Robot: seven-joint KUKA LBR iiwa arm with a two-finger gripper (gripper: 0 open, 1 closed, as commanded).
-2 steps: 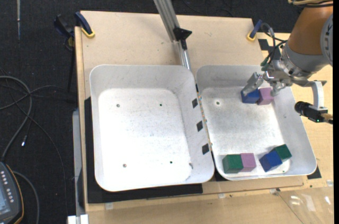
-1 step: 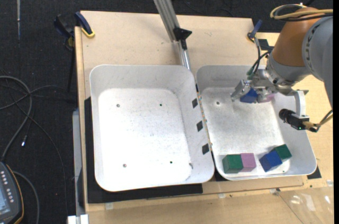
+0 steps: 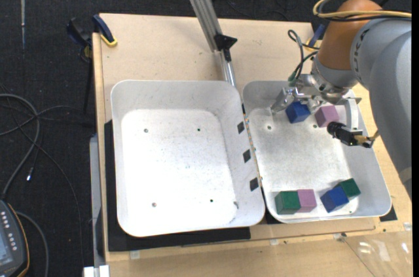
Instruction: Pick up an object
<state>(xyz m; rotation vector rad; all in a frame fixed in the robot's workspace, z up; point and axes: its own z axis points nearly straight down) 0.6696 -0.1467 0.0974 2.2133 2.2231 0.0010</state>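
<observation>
Right beside gripper (image 3: 302,97): blue cube (image 3: 298,112), just below.

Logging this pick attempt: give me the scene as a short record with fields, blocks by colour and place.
arm: grey, orange band, over the right bin's far end
gripper: low, beside a blue block
near gripper: pink block
right bin near edge: green block, pink block, blue block, green block
left bin: white, speckled
</observation>
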